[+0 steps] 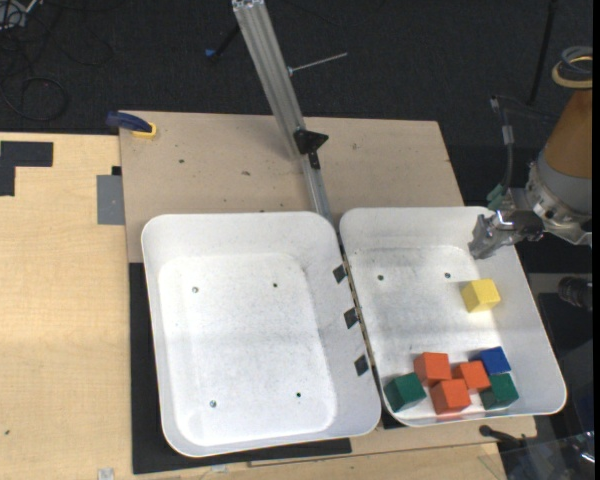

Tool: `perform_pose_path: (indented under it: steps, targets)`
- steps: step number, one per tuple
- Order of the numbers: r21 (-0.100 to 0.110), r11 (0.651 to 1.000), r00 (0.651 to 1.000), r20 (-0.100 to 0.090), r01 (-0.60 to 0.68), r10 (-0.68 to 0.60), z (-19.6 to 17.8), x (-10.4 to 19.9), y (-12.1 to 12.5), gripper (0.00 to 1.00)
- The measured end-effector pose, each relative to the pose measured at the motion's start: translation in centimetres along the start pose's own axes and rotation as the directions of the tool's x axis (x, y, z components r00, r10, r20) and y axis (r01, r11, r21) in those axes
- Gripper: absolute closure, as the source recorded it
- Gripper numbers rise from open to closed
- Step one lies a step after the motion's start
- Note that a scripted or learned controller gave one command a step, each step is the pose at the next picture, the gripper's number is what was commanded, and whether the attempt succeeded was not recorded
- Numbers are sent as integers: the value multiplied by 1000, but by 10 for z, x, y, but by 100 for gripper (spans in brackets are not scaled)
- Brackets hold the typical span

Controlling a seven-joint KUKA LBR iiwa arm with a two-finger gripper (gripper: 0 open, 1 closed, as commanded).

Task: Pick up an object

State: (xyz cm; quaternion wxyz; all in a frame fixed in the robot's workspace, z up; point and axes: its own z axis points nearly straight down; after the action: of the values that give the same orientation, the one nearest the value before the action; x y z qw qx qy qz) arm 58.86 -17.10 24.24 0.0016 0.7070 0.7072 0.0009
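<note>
I can't tell how my gripper [485, 236] is set as it hangs over the right bin [540, 313], and the yellow block [480, 294] just below it, lying alone, looks light, rigid and easiest squeezed across its flat sides.

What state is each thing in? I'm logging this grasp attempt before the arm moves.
gripper: over right bin's far right rim, nothing visibly held
yellow block: alone, lying in the right bin
orange, green, blue blocks: clustered at near edge
left bin: flat on bench
</note>
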Motion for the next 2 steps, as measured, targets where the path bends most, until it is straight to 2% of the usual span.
perform_pose_path:
  steps: [2]
  targets:
    - [8, 1000, 1000, -4, 5, -5, 1, 112, 6, 100]
